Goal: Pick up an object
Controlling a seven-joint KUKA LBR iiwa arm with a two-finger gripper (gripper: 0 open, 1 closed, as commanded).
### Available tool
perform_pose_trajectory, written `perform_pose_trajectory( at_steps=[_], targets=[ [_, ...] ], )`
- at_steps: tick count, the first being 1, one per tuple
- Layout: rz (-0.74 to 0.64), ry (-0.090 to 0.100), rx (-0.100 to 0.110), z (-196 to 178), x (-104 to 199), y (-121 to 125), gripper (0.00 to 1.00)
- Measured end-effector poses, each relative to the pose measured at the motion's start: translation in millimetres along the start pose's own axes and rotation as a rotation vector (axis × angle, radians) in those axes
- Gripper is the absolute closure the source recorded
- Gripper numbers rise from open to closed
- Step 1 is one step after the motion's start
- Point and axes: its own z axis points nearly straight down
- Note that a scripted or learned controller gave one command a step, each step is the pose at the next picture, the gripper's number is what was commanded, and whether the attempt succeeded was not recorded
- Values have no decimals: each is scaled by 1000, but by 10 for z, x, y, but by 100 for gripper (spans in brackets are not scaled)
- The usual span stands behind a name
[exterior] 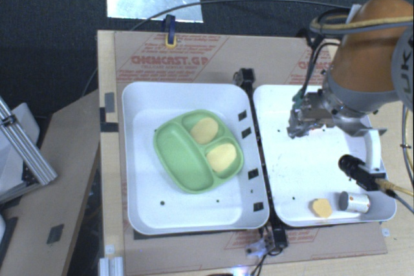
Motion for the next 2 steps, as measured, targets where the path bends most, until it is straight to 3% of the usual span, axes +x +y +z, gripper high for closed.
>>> perform_pose_trajectory(
  at_steps=[1, 2],
  targets=[
    [0, 0, 1, 123, 537, -59, 100],
    [-1, 0, 2, 298, 1142, 48, 100]
  ],
)
